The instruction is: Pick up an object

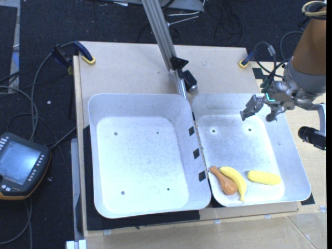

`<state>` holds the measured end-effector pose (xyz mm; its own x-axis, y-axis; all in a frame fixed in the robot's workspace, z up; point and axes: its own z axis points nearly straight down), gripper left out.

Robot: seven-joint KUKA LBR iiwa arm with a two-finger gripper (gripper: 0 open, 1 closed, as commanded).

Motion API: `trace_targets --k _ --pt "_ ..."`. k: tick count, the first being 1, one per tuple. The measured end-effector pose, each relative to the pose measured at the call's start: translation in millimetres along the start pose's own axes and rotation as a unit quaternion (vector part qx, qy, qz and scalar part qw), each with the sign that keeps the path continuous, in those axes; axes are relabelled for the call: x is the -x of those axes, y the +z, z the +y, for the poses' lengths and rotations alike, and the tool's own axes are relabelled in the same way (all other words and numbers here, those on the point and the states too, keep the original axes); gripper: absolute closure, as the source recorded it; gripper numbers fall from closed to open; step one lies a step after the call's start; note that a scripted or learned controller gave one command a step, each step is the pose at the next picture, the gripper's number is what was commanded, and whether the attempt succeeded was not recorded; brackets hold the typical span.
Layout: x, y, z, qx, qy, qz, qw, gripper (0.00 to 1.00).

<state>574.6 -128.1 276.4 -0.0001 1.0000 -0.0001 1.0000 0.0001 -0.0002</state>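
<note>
Gripper (261, 109) hovers over right bin (290, 154), jaws spread, empty; banana (234, 178) near front wall, not yet grasped.

From my seat I see a pale wooden tabletop (135, 69) standing on a dark carpeted floor (36, 25). Black cables (31, 102) loop over the carpet at the left, and a handheld control pendant (19, 164) with a lit screen lies beside them. Yellow-tipped clamps (85, 56) grip the tabletop's far corners. A slanted aluminium rail (161, 30) rises from its far edge. The light is even and soft.
</note>
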Motion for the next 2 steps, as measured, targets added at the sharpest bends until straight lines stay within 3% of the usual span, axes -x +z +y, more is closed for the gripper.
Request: trace_targets --k 1,2 --pt "0.0 0.0 0.0 0.000 0.000 0.000 1.0000 0.00" --pt "-6.7 44.8 1.8 -0.002 0.000 0.000 1.0000 0.00"
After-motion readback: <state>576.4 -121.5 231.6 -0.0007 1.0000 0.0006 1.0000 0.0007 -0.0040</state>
